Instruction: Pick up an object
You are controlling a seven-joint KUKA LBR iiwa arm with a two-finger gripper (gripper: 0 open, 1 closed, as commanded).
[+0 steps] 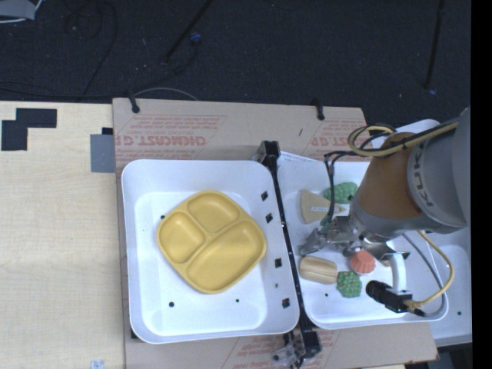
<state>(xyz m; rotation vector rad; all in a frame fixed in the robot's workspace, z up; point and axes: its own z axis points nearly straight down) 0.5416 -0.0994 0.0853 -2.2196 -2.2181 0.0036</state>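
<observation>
While the left bin [146, 298] holds a yellow divided plate [211, 241], the claw [319, 241], grip unclear, hangs over the right bin's [323, 314] toy foods [318, 269].

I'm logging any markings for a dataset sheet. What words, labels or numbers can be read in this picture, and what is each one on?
"CHEMCOST, G" or near it, red print seen upside down and mirrored, on the cardboard sheet behind the left bin; the reading is uncertain.
"KU", dark letters on the grey arm, likely the start of KUKA.
More red print on the cardboard at the bottom edge and top right: too blurred to read.
</observation>
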